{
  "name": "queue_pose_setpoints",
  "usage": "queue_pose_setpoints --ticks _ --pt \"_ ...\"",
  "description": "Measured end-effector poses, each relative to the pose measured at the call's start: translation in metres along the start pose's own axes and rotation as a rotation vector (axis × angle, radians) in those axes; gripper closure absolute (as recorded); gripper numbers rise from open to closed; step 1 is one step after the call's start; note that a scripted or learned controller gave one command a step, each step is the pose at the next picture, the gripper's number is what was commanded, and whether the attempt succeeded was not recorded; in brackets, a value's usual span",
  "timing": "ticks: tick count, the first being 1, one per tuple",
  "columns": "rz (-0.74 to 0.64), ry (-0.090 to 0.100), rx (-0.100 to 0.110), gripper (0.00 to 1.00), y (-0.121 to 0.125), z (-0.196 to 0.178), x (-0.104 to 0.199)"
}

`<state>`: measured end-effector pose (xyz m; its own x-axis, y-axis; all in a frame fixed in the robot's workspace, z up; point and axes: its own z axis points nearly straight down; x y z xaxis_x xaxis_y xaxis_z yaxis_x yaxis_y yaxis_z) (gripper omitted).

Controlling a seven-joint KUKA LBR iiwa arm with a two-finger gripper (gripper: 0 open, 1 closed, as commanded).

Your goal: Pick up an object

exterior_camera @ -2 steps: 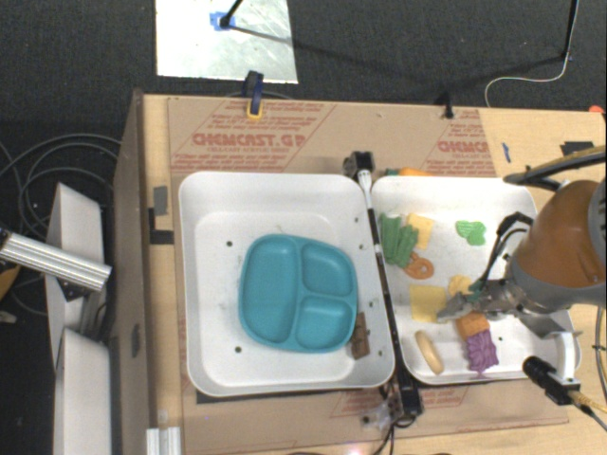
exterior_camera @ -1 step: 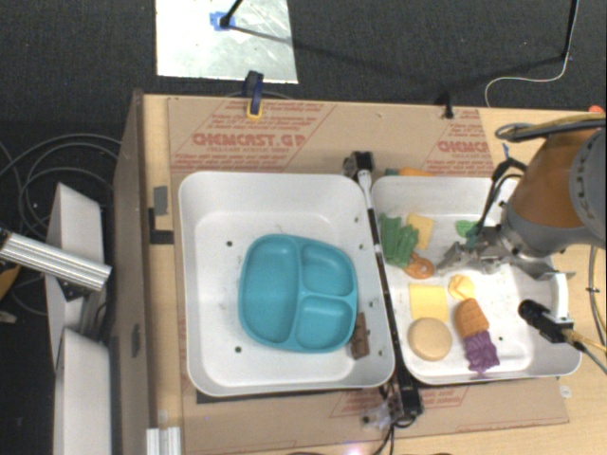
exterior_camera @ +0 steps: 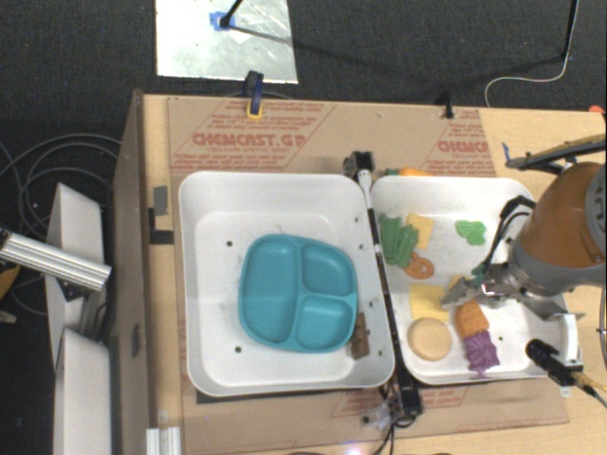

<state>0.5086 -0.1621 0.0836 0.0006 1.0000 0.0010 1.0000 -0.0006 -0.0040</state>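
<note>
While the bench [exterior_camera: 313,126] of pale board spans most of the camera view, two shallow white bins sit side by side on it, the left bin [exterior_camera: 204,254] being the wider and the right bin [exterior_camera: 446,186] the narrower. Inside the left bin lies a teal divided plate [exterior_camera: 296,292] with three compartments, and a small brown piece [exterior_camera: 360,335] rests at the plate's right edge near the wall between the bins. From the right the grey arm [exterior_camera: 569,240] with its orange band reaches over the right bin, and the gripper [exterior_camera: 471,290] hangs low near the middle of that bin, pointing left; whether its fingers are spread or closed cannot be told from this angle. Just below the gripper lies an orange block [exterior_camera: 471,318], close to it or touching it, and a purple toy [exterior_camera: 482,351] lies right under the block. To their left sit a round tan disc [exterior_camera: 430,337] and a yellow square [exterior_camera: 427,301]. Higher in the bin are a green ridged toy [exterior_camera: 398,240], a pale yellow slice [exterior_camera: 420,229], a small orange ring [exterior_camera: 419,268] and a little green piece [exterior_camera: 470,230].
</note>
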Motion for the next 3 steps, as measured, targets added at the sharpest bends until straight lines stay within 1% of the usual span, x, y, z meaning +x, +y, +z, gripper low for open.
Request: queue_pose_setpoints --ticks 1,2,3 --pt "0.0 -0.004 -0.01 0.0 -0.016 -0.071 -0.011" --pt "-0.004 -0.001 -0.004 0.0 -0.022 0.002 0.014" --pt "-0.002 -0.002 -0.008 1.0 -0.02 -0.011 0.013"
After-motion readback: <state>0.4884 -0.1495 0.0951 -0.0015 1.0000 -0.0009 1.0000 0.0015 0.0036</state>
